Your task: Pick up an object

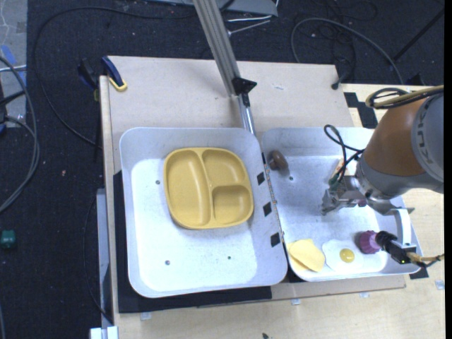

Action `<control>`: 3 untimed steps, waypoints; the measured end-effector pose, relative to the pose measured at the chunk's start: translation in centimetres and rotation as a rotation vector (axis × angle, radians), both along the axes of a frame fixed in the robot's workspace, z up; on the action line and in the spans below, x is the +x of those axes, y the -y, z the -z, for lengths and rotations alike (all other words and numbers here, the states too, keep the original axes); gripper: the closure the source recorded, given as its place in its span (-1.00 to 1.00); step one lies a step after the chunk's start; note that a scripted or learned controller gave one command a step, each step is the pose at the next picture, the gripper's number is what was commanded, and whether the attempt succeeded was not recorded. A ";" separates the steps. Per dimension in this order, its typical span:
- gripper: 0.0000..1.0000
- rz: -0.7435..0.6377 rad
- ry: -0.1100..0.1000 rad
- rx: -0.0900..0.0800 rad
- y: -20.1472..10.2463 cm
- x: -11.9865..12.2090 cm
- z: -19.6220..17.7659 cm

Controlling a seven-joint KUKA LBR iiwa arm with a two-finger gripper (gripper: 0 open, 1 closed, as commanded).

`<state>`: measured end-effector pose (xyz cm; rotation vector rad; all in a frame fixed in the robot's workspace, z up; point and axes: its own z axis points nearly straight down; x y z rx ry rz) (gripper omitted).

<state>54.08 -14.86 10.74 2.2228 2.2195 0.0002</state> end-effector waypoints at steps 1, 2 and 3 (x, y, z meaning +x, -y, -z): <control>1.00 -0.005 0.005 -0.001 -0.8 0.0 -6.0; 1.00 -0.005 0.007 -0.002 -0.4 0.6 -12.1; 1.00 -0.005 0.003 -0.001 -0.3 0.7 -14.5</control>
